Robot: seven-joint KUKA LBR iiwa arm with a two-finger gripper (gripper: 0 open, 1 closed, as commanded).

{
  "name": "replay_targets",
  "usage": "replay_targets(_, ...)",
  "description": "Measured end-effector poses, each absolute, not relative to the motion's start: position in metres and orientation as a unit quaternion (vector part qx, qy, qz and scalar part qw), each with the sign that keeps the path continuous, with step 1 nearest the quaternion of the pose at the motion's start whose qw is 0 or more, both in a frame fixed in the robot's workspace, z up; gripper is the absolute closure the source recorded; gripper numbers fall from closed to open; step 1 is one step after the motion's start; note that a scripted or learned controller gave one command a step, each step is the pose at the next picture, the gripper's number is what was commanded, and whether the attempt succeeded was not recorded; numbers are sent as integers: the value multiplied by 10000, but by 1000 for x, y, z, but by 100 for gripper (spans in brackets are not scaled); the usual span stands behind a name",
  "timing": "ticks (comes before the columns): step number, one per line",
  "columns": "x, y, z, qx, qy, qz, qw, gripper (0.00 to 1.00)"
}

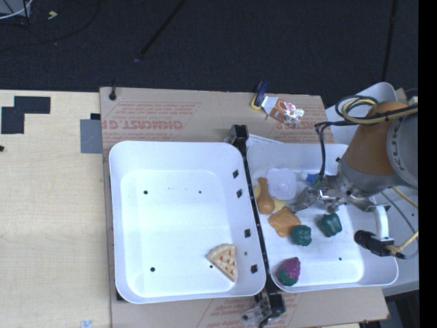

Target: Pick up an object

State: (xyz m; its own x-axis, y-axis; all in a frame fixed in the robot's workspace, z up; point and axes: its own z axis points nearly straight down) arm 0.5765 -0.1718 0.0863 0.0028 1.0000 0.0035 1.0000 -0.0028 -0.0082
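Bench: pale wood at the frame's left, a brown cardboard sheet (177,118) under both bins, dark floor across the top.

Left bin (136,166) — the larger white tray, centre-left of the frame. One item in it: a tan waffle-patterned wedge (224,260) near its lower right corner, close to the divider.

Right bin (341,268) — right of centre, partly covered by the arm.

Arm (372,149) comes in from the right edge, orange band above the wrist, cables looped over it. Gripper (315,198) sits low over the middle of the right bin; whether its fingers are spread or clenched I cannot tell, and nothing shows between them.

Objects in the right bin, clustered at its left half: clear plastic piece (281,181) uppermost; tan pear-shaped toy (263,197) beside the divider; orange-tan lump (283,221) below it; dark green piece (330,224) just under the gripper; second green piece (301,235) beside the lump; magenta fruit with green top (289,270) at the lower left corner.
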Motion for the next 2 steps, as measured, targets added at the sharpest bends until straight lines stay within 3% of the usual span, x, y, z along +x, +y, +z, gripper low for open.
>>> replay_targets(1, 645, -148, 87, -7063, -7079, 4, 9, 0)
replay_targets(2, 581, -200, 87, -7088, -7054, 24, 26, 0)
